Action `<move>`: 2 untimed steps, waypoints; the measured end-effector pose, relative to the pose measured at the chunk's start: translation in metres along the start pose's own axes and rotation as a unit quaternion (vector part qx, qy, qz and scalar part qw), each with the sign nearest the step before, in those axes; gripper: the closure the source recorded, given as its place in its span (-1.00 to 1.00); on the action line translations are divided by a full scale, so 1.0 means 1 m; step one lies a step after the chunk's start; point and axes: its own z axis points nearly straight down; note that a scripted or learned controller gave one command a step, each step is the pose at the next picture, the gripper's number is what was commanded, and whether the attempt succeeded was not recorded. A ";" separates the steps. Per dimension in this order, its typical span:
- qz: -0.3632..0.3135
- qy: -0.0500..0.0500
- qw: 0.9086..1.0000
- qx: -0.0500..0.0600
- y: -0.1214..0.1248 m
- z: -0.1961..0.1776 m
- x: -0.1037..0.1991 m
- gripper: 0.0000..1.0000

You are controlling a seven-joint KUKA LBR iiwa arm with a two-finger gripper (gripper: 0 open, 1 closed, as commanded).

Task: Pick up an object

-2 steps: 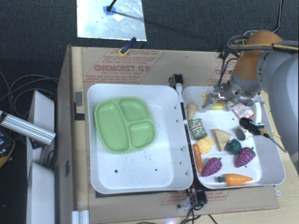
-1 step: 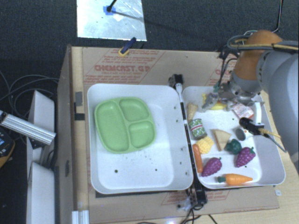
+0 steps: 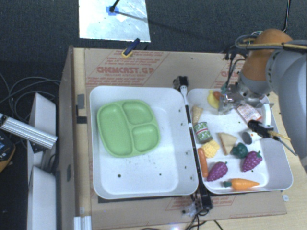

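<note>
Grey and orange, the arm reaches in from the right and sets its gripper low over the far end of the right bin, just beside a yellow piece of toy food. Whether the gripper is apart or closed cannot be told from this angle, and nothing shows between its tips.

The right bin holds the toy food to be picked from: a pale cone, a small can with a green label whose print is too small to read, a corn cob, a tan wedge, a dark green vegetable, two purple grape bunches, an orange carrot near the front wall and a second, thinner carrot along the left wall. A red and white packet lies under the arm; its writing is not legible.

The left bin carries a green divided plate with three compartments.

Both bins rest on a brown board printed in red with "CHEMCAST GP"; a blue and yellow clamp grips its far edge.
</note>
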 end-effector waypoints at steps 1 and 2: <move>0.000 -0.001 1.000 -0.002 0.001 -0.001 0.000 -1.00; 0.000 0.001 1.000 -0.001 0.001 0.010 0.002 -1.00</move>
